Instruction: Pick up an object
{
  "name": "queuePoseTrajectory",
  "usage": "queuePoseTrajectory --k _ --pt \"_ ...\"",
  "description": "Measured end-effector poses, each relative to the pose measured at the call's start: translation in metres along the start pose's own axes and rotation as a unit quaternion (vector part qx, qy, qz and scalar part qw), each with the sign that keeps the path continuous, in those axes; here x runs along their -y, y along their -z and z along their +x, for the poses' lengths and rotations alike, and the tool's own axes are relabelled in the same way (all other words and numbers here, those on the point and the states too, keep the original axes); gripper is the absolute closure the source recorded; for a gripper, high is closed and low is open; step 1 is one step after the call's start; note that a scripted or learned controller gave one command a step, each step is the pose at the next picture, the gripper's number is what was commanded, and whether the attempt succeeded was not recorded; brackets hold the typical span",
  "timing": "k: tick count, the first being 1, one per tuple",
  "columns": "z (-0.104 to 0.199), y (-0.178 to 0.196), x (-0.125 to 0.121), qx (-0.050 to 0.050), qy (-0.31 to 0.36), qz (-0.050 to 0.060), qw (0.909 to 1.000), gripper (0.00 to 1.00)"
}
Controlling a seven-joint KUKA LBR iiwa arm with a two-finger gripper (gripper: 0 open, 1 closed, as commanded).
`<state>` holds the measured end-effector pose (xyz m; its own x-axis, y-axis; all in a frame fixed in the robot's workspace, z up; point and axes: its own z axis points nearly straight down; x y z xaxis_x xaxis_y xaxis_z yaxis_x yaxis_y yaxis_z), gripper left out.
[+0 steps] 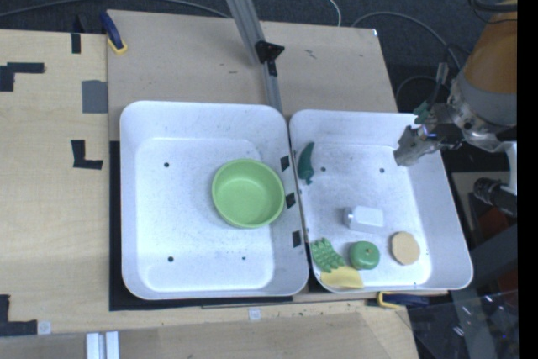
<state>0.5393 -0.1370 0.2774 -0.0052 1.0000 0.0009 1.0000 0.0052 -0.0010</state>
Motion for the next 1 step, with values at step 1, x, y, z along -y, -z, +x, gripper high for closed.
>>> queuePoseTrajectory --k 1 --pt "0.0584 -0.0162 -0.0176 0.000 0.001 0.001 1.0000 1.00"
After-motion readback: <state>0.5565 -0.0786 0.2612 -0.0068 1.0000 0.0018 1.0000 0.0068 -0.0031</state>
